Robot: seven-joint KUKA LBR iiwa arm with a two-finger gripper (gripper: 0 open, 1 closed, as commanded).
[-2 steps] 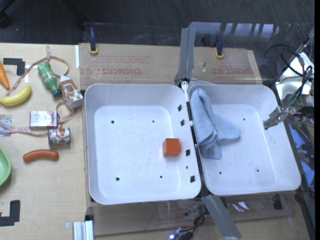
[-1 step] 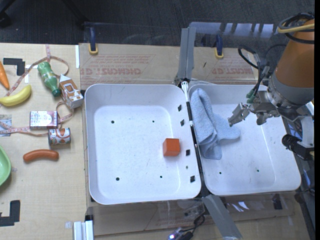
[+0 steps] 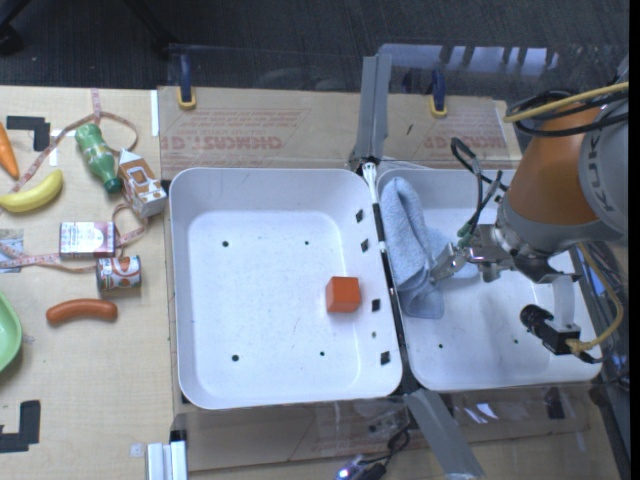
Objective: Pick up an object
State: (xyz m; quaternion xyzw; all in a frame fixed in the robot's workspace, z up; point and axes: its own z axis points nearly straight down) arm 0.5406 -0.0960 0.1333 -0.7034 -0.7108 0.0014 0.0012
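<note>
Cloth: a grey-blue cloth (image 3: 408,240) is lying crumpled along the left wall of the right bin (image 3: 480,363), right of centre in the frame, its lower end spilling onto the bin floor.
Handling: it is judged light, soft and floppy; it would be expected to sag and stretch when lifted, so a pinch on a raised fold is being favoured over a flat edge.
Block: an orange block (image 3: 343,294) is sitting alone in the left bin (image 3: 260,383), stiff and small, well apart from the arm.
Claw: the claw (image 3: 447,264) is being held right at the cloth's lower right edge; its state cannot be told from here, and no fabric is clearly being seen gripped.
Arm: the arm (image 3: 556,183) is reaching in from the right of the frame, wrist being angled leftward and low over the right bin.
Tabletop: toy foods are lying at the far left of the tabletop (image 3: 100,388).
</note>
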